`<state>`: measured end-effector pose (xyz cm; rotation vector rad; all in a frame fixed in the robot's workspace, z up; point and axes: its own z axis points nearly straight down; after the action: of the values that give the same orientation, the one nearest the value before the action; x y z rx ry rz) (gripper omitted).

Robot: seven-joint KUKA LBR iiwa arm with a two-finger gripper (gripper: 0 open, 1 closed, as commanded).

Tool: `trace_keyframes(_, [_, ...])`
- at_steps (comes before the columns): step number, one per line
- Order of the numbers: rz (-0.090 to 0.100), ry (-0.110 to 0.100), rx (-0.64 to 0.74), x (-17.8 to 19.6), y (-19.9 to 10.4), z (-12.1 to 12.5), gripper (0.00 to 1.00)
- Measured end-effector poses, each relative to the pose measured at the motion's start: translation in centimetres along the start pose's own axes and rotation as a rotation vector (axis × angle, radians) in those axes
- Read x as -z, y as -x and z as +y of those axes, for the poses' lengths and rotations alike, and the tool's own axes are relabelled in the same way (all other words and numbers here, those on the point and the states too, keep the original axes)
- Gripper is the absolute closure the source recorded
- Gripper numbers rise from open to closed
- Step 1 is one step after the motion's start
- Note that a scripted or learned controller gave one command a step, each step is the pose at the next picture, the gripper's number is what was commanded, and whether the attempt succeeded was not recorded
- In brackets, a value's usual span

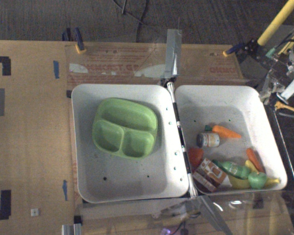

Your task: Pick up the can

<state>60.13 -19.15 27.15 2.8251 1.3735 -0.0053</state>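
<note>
The can [208, 140] is small and silver with a pale label. It lies on its side near the middle of the right bin [225, 102], its dark end facing left. An orange carrot [226, 131] lies just above and to its right, almost touching it.
A red piece [195, 155], a brown carton [210, 174], a green bottle [233, 169], a yellow banana [242, 181], a green fruit [257, 180] and a second carrot [255, 158] crowd the right bin's front. In the left bin [88, 175] lies a green divided plate [125, 127].
</note>
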Motion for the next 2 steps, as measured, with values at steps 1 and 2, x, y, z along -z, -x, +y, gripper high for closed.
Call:
trace_keyframes(1, [0.002,0.003,0.035,14.6,-0.6,1.4,1.00])
trace_keyframes(2, [0.002,0.002,-0.253,16.4,-2.5,6.4,1.00])
